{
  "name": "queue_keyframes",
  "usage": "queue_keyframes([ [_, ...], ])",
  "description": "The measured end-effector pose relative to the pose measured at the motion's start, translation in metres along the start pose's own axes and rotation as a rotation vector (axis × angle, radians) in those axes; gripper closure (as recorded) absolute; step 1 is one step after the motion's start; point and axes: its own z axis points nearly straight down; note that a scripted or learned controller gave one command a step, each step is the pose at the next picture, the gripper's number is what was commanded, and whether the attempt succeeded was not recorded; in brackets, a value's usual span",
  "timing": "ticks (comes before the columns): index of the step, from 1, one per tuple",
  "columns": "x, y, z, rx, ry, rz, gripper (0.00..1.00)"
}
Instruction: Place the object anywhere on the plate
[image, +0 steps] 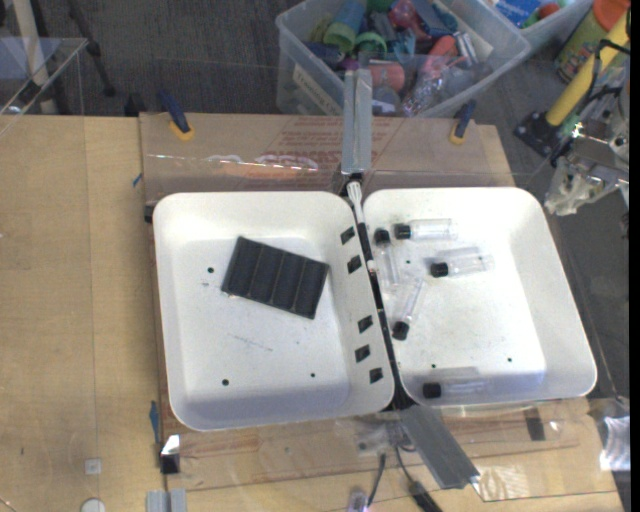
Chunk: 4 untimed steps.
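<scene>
Where the counter (70, 330) runs along the near side, it lies bare and tan, with broad open room to the left of the two bins.

Left bin (190, 390): one, white, shallow, with rounded corners. It holds one plate (275, 277), black, ribbed and rectangular, lying flat and slightly turned in the far half. Free white floor rings the plate on all sides, widest toward the near rim.

Divider (372, 300): the two bins touch along their inner rims. Five small black tabs sit in a row down this seam.

Right bin (560, 330): one, same make. It holds five clear tubes with black caps, as far as can be counted.
- One near tube (455, 385) lies against the near rim, well apart from the rest.
- Four clustered tubes (405, 300) lie in the far left part, close to the seam, some touching or crossing.
- No tube is on the plate.
- The right half of this bin's floor is open.

Gripper (572, 190): one, pale and blurred, just beyond the right bin's far right corner. Whether it is spread or pressed together cannot be told. Nothing is seen held in it.

Far side: one brown board (250, 150) behind the bins, then one clear tub (400, 50) of mixed coloured toys.
</scene>
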Motion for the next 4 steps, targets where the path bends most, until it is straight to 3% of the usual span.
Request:
queue_keyframes([
  [1, -0.002, 0.031, -0.018, 0.005, 0.002, 0.287, 1.00],
  [2, -0.002, 0.031, -0.018, 0.005, 0.003, 0.287, 0.00],
  [3, 0.000, 0.031, -0.028, 0.004, 0.001, 0.282, 1.00],
  [4, 0.001, 0.031, -0.028, 0.005, 0.001, 0.282, 0.00],
])
